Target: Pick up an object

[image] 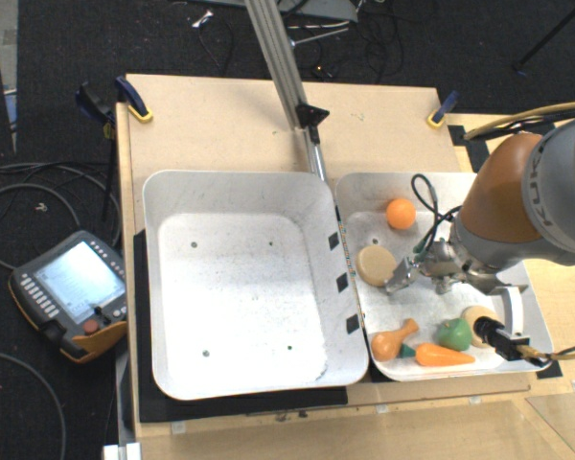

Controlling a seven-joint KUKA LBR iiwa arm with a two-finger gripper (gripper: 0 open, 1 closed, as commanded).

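Several small objects lie in the right bin (517, 372). An orange ball (400, 214) rests near its back. A tan round piece (375, 264) sits by the left wall. Along the front lie an orange drumstick-shaped toy (395, 340), a carrot (445, 356), a green object (453, 333) and a cream object (478, 318). My gripper (422, 283) hangs over the middle of this bin, just right of the tan piece and above the front group. It is open, and nothing shows between its fingers.
The left bin (163, 257) sits beside the right one, sharing a raised middle edge. A metal pole (278, 51) slants in from the back to that edge. The arm's orange band (498, 195) covers the right bin's far right side.
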